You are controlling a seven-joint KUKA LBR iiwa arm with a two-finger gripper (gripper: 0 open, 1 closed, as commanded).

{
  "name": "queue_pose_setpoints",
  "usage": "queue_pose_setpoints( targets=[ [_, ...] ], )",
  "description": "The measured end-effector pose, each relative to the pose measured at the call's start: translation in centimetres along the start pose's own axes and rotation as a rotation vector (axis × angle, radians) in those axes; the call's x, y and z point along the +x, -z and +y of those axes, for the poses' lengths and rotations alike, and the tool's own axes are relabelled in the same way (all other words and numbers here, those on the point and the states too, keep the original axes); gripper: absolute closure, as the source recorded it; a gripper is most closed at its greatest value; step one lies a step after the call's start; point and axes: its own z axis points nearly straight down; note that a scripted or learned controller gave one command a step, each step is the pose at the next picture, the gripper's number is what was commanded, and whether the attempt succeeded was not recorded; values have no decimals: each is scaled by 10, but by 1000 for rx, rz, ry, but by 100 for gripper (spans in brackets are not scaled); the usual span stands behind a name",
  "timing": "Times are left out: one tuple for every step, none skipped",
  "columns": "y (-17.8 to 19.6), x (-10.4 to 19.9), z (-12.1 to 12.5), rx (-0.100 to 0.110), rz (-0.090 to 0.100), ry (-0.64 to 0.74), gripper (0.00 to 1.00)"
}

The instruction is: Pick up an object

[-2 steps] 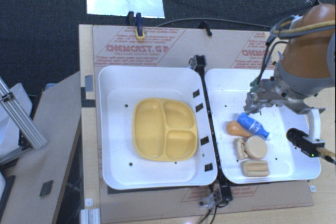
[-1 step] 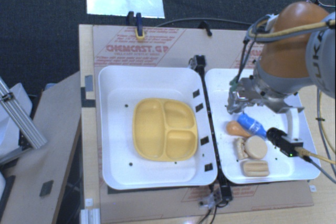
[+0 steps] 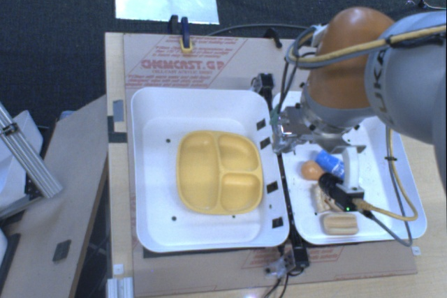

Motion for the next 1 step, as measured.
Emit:
queue_pose_setpoints(
  targets=[
    [2, 54, 1, -2, 1, 1, 100]
  ],
)
